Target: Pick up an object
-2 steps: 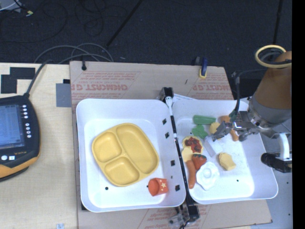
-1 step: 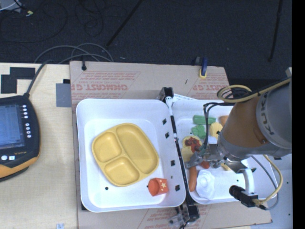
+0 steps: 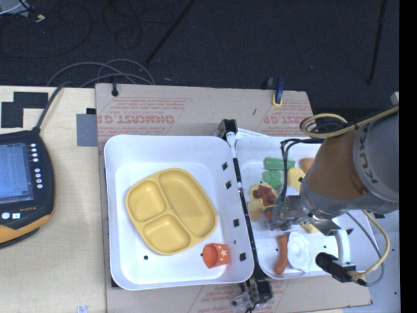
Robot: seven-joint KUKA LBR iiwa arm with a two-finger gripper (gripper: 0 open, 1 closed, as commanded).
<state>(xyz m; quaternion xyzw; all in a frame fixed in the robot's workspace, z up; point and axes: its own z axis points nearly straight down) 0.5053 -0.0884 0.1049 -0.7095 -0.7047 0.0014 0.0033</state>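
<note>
Gripper [image 3: 281, 215] low in the right bin [image 3: 260, 253]; whether it grips, cannot tell.
Orange carrot-like stick [image 3: 281, 254] at its six o'clock, slim, slightly bent.

Cardboard sheet [image 3: 140, 117] reads "CHEMCAST GP" (upside down).

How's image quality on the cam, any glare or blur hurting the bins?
Camera view: even lighting with soft shadows; the white bins run bright and near blown out, yet the yellow tray and the red-orange object read clearly. Overall it is slightly soft, and the small items around the gripper smear together. The background above the bench is dark and low in detail.
</note>
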